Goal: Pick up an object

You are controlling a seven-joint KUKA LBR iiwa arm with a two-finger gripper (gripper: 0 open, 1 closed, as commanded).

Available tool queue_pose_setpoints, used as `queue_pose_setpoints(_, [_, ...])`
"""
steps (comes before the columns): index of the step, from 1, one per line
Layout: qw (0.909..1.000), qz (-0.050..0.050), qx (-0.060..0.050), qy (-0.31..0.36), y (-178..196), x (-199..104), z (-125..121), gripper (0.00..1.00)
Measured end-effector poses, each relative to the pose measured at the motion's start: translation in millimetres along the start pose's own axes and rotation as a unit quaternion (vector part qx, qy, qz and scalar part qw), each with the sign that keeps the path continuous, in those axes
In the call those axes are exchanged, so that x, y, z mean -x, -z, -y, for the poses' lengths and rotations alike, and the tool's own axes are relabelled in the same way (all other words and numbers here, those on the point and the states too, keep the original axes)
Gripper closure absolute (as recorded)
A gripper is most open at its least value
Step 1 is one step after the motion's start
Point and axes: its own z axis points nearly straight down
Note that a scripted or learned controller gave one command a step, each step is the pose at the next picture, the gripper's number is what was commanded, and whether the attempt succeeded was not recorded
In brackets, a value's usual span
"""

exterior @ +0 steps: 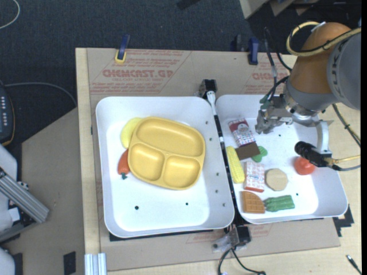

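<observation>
- Plainly, the pick had not yet been made: the claw [267, 122] hung over the upper part of the right bin [327, 202], and nothing showed between its fingers.
- Whether those fingers stood apart or together could not be told from the slanted view above.
- Candidate objects lay just below and beside it in the right bin: a small red-and-white packet [242, 132], a brown block [248, 150], a corn cob [234, 164], a second printed packet [255, 176], a round biscuit [277, 180], a waffle piece [252, 202], a green toy [279, 203] and a red toy [304, 166].
- Nearest the claw was the red-and-white packet, which seemed the likeliest target; descent, closing and lifting all remained.
- In the left bin [109, 153] sat a yellow divided tray [166, 152], partly covering a yellow fruit [129, 130] and a red-orange one [123, 164].
- Red print on the desk [92, 96] read "CHEMCAST GP"; the packets' writing was too small to read.
</observation>
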Motion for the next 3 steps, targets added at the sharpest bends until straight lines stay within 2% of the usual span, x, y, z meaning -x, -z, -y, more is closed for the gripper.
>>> queue_pose_setpoints(2, [1.0,0.0,0.0,0.0,82,-6,0,1.0])
queue_pose_setpoints(3, [1.0,-0.001,0.0,0.002,89,-49,-37,1.0])
